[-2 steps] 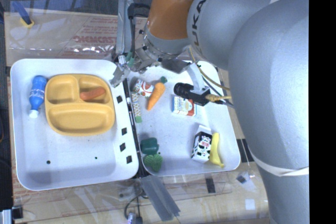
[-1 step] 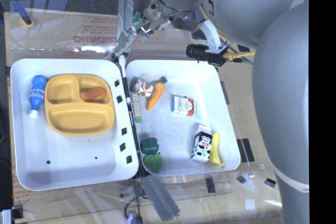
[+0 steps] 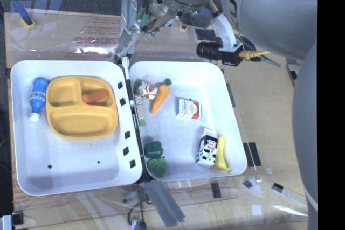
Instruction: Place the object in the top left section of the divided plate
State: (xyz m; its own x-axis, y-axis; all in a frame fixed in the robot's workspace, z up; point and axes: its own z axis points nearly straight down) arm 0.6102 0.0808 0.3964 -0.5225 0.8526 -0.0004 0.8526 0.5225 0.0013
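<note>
Orange sausage lying in divided plate's top right section, long axis left-right, end effector above bin edge, opening cannot be told

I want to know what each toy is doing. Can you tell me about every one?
Divided plate: flat in left bin, hot dog in its top right section.
Blue bottle: lying beside plate.
Carrot: lying in right bin.
Banana: lying against cow-print carton.
Broccoli: in right bin's near corner.
Hand: raised behind the bins.
</note>
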